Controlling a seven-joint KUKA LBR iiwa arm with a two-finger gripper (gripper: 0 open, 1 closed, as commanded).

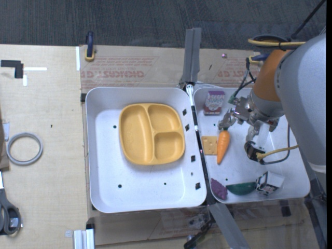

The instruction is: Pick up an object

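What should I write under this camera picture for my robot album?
Robot arm reaching into the right bin beside a toy carrot.

The desk (41, 191) has a light wood surface. A grey tape roll (23, 148) lies flat near its left edge. Scissors (9, 217) lie below the roll at the lower left corner. A blue-handled clamp (90, 45) stands at the rear edge of a cardboard sheet (132, 66). A black bracket (14, 66) sits at the far left.

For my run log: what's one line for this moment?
gripper: above right bin, by carrot top | hold: unconfirmed | left bin: yellow plate
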